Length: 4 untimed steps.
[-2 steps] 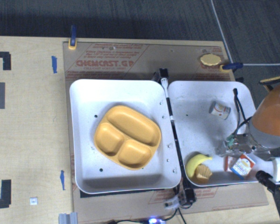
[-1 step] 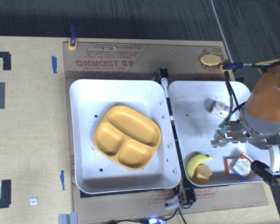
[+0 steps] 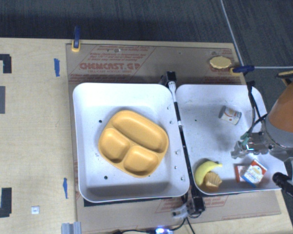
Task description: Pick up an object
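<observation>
In the right bin [image 3: 205, 106] lie a small white cup on its side [image 3: 230, 114], a yellow banana [image 3: 206, 168] with a tan ridged piece [image 3: 213, 180] against it, and a red and white carton [image 3: 252, 173]. My gripper [image 3: 245, 148] hangs over the right bin's right side, just above and left of the carton and below the cup. I see nothing held in it. The left bin [image 3: 88, 101] holds a yellow tray with three compartments [image 3: 132, 142].
The arm's orange band [image 3: 287, 110] and grey wrist sit over the right bin's right edge, with black cables [image 3: 256, 108] running down to the gripper. A tan disc [image 3: 220, 62] and blue clamp [image 3: 241, 69] lie on the board behind the bins.
</observation>
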Available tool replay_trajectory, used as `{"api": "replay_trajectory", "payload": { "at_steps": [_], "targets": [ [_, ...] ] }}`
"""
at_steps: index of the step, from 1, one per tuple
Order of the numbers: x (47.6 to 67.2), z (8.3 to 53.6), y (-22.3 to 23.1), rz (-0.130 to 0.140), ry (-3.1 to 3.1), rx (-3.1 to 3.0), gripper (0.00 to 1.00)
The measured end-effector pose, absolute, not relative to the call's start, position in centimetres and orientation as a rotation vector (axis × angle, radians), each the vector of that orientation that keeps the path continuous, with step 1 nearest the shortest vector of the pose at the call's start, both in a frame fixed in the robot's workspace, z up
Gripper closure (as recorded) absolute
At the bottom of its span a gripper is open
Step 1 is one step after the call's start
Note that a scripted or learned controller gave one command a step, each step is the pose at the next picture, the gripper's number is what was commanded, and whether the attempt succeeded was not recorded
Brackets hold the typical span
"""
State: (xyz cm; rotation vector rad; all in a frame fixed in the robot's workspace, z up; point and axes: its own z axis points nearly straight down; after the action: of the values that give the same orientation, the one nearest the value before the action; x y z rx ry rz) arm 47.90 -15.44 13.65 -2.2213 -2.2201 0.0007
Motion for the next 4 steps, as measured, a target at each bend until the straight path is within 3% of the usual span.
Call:
{"api": "replay_trajectory", "payload": {
  "at_steps": [1,2,3,4],
  "targets": [
    [52.4,8.7,-10.9,-0.005,-2.225,-2.222,1.0],
    [48.0,8.7,-15.7,0.001,-2.221,-2.225,1.0],
    [50.7,14.7,-10.4,-0.003,-2.225,-2.22,1.0],
    [49.5,8.6,-16.3,-0.001,-2.222,-2.224,1.0]
  ]
}}
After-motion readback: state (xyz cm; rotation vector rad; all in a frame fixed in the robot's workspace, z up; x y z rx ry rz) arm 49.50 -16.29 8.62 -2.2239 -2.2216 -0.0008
